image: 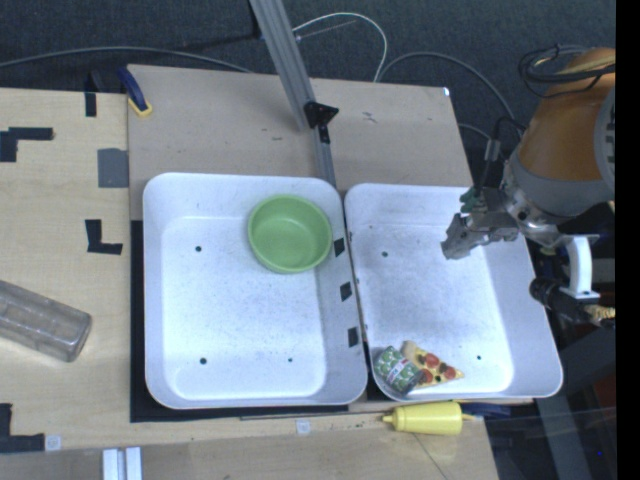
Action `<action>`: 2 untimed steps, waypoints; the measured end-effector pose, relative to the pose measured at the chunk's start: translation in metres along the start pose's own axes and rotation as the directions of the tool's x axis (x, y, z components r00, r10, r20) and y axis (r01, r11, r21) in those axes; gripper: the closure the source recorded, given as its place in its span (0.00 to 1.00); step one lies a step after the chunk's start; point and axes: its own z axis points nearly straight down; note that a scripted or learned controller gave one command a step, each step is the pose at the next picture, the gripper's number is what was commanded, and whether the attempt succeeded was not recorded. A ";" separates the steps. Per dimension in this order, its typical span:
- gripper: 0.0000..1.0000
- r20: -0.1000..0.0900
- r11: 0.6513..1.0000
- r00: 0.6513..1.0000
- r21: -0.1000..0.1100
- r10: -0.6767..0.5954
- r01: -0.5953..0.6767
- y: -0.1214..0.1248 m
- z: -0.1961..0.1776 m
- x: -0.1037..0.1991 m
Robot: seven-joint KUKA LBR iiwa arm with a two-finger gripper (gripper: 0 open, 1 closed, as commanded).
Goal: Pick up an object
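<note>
A green bowl (290, 233) sits upright in the left bin (180, 298), near its back right corner. A small colourful packet (412, 366) lies at the front left corner of the right bin (500, 308). A yellow bottle (430, 418) lies on the bench just in front of that bin. My gripper (462, 240) hangs over the right bin's back right part, well apart from the packet, with nothing visible in it.
A clear plastic container (38, 320) lies on the bench at the far left. A grey pole (285, 48) slants down to the bins' back edge. Cables run behind the bench at the top right.
</note>
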 end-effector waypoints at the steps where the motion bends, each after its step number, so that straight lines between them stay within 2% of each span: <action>1: 1.00 -0.003 1.000 1.000 0.005 -0.005 0.005 0.029 0.002 0.056; 2: 1.00 -0.002 1.000 1.000 0.007 -0.004 0.004 0.052 0.019 0.103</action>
